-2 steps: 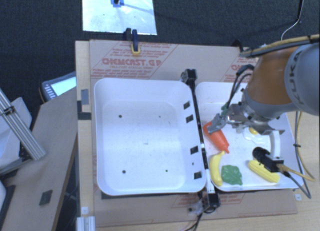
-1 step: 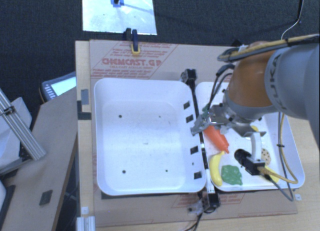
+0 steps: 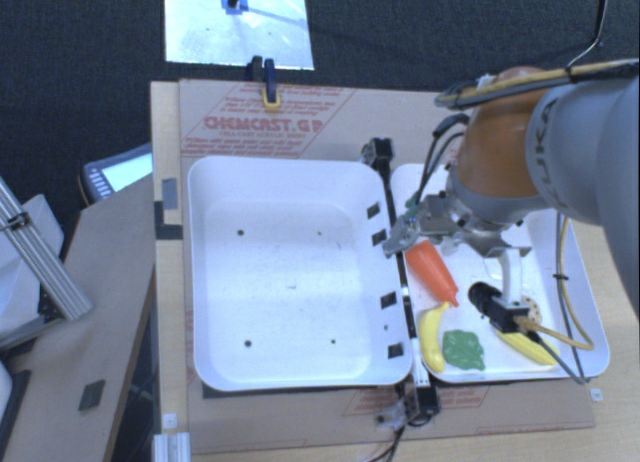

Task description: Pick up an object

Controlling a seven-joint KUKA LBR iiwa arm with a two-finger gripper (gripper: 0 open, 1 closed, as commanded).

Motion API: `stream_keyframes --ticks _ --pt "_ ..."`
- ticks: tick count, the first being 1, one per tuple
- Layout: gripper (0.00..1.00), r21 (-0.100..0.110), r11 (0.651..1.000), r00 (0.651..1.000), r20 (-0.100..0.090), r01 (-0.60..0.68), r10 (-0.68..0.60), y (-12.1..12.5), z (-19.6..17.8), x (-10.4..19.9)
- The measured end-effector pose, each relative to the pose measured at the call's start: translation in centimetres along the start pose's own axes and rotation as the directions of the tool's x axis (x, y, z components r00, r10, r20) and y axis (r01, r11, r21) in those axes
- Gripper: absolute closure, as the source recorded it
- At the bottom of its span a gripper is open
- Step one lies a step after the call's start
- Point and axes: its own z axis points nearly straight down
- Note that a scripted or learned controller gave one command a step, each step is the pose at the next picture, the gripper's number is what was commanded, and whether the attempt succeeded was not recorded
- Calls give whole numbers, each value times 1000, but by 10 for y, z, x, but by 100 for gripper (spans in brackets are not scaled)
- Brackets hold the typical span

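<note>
Over in the right-hand bin, the grey arm with its glossy orange band is bent down low, and the gripper hangs at the bin's left wall. Whether it's spread or closed up, I can't tell from here. Just beneath it lies a tapered orange toy carrot, smooth plastic, its top end right by the gripper's metal, its other end angled toward the near edge. Nearer me there's a curved yellow banana, and beside that a flat, lumpy green piece. A 2nd yellow piece lies further right. The left bin is smooth white plastic with rounded corners and a few dark specks on its floor. Black clips line the seam between the 2 bins, and both sit on brown cardboard printed in red.
</note>
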Motion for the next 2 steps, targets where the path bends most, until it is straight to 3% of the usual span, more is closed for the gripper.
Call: stream_keyframes --ticks 1,2 --pt "100 0 1000 1000 0 1 -1 0 -10 0" --pt "100 -10 1000 1000 0 4 -4 25 -127 23"
